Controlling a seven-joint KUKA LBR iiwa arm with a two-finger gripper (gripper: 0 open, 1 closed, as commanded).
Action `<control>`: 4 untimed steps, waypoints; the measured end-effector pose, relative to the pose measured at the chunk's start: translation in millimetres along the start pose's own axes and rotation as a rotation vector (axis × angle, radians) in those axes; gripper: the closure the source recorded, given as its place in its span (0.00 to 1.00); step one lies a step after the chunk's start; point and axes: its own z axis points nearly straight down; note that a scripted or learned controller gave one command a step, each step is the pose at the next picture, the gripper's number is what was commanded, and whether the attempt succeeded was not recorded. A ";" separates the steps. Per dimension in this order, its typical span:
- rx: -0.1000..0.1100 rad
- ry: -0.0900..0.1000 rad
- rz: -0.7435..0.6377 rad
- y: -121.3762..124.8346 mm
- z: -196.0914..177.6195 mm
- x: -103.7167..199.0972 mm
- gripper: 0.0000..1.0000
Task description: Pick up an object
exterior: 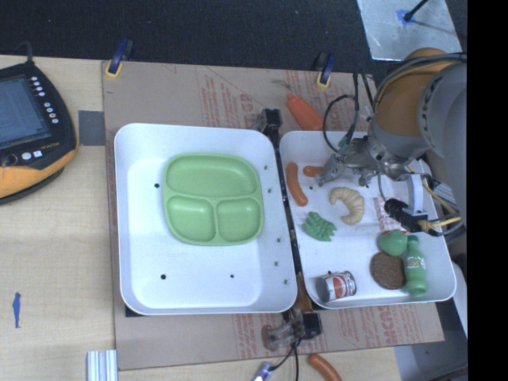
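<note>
The right bin (444, 292) holds a croissant (349, 203), a red sausage (296, 183), a green leafy toy (319, 226), a tin can (338, 286), a brown round cookie (387, 271), a green bottle (414, 266), a green round piece (391, 242) and a small packet (390, 214). My gripper (343, 163) hangs low over the bin's far part, just above the croissant. A small orange-red piece (313, 171) lies to its left. Nothing can be seen held in it.
The left bin (135, 276) carries a green divided plate (213, 198). An orange carrot (304, 112) lies outside beyond the right bin. Another orange piece (325, 365) lies near the front edge. A teach pendant (28, 133) sits at far left. Cables trail beside the wrist.
</note>
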 end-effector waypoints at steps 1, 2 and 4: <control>0.003 0.003 -0.002 -49.2 0.8 -29.5 0.00; -0.001 -0.001 0.000 -101.3 -72.7 -70.5 0.00; 0.001 -0.004 -0.009 -136.8 -9.1 -54.8 1.00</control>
